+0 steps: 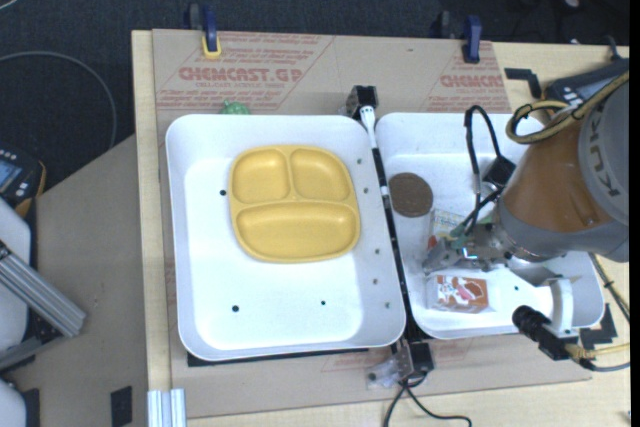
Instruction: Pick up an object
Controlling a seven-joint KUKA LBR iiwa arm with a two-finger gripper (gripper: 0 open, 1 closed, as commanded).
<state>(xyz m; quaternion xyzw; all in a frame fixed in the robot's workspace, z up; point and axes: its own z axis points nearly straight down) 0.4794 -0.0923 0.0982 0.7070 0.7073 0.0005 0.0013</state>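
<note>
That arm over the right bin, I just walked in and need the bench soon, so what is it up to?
The grey and orange arm is reaching from the right, low over the right bin. Its gripper sits among the items there, near a brown round lid and just above a red and white packet. Nothing can be seen held between its fingers. The left bin holds a yellow divided plate, untouched.

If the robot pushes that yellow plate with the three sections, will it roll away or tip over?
Probably neither. The yellow plate lies flat and low in the left bin, so it would likely slide. It looks like light plastic, and the smooth white floor may let it skid easily.
</note>
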